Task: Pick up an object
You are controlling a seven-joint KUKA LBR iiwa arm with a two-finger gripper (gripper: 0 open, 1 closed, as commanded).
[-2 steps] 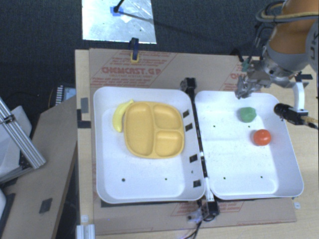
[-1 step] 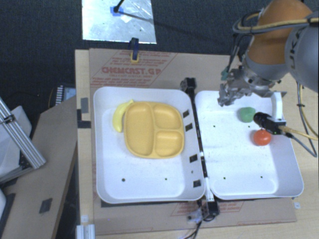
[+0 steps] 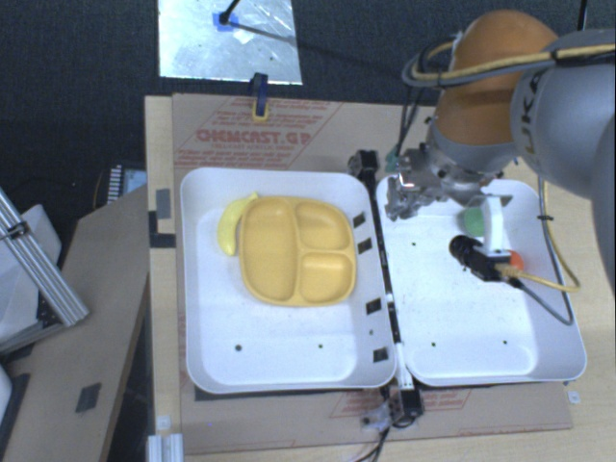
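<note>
My gripper (image 3: 402, 200) hangs over the far left corner of the right bin (image 3: 462, 354), close to the divider between the bins. Just to its right a green object (image 3: 471, 221) lies in that bin, partly hidden behind the wrist bracket. A small orange thing (image 3: 517, 259) shows a little nearer, by the bracket's lower end. In the left bin (image 3: 279, 364) rests a yellow divided plate (image 3: 294, 250), and a yellow banana-shaped piece (image 3: 229, 224) pokes out from under its left edge. I see nothing held in the gripper.
The grey arm with its orange band (image 3: 496, 56) covers the far right corner of the right bin. Black clips (image 3: 377, 306) line the divider between the bins. A shiny metal sheet (image 3: 229, 25) lies beyond the bench, and an aluminium frame (image 3: 38, 268) stands at the left.
</note>
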